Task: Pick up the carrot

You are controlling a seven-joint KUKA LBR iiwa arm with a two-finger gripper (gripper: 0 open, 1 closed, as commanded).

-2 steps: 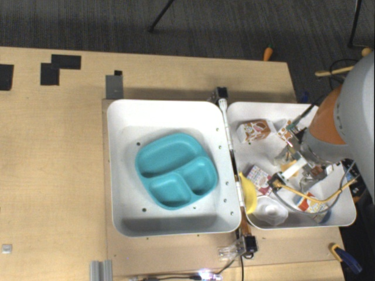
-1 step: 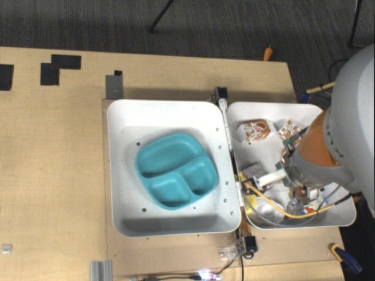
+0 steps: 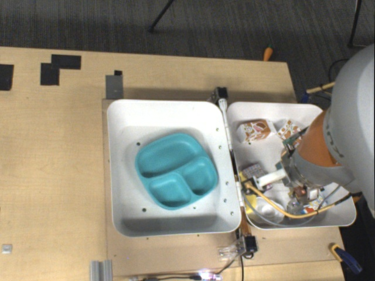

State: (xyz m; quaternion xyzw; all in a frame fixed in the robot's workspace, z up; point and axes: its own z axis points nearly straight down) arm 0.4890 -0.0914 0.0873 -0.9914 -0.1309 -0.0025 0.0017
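Grey arm (image 3: 345,127) hangs over the right bin (image 3: 304,107) at the desk's right edge; the carrot can't be picked out there. Confirm it before descending.

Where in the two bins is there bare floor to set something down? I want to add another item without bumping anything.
Left bin: bare white floor borders the teal divided tray on all sides, widest along the far wall and the front edge. Right bin: crowded, with the arm reaching down into it among small packets and clutter.
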